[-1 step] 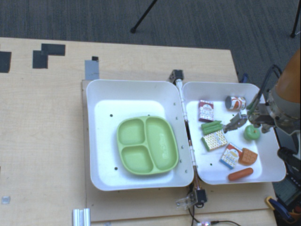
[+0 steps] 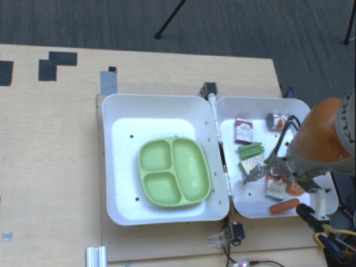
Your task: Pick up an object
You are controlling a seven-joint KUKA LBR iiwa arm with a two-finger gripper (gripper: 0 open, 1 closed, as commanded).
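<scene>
arm (image 2: 320, 141) is reached in from the right, low over the right bin (image 2: 228, 149). gripper (image 2: 253, 174) is seen just left of the wrist, down among the items near the bin's middle. finger state can't be read at this res, nor can any item be seen held; no grasp is claimed.

candidate objs, all in right bin: red packet (image 2: 243, 130) toward the back, green pods (image 2: 250, 149) just below it, patterned pouch (image 2: 253, 163) touching or just beside the gripper tip, small carton (image 2: 274, 188) under the wrist, orange sausage-like piece (image 2: 284, 206) at the front edge, a can (image 2: 276, 120) at the back, partly hidden by cabling. the pouch is judged the likely target, since the tool is set closest to it.

left bin (image 2: 119, 149) carries a green tray (image 2: 174, 171) w/ three compartments, laid flat, well apart from the arm; prob a drop spot or distractor.

stage is judged approach/descend, lift not yet done. risk: items are crowded, so pods or carton could be nudged, and a flat pouch gives little for the tips to bite on.
</scene>
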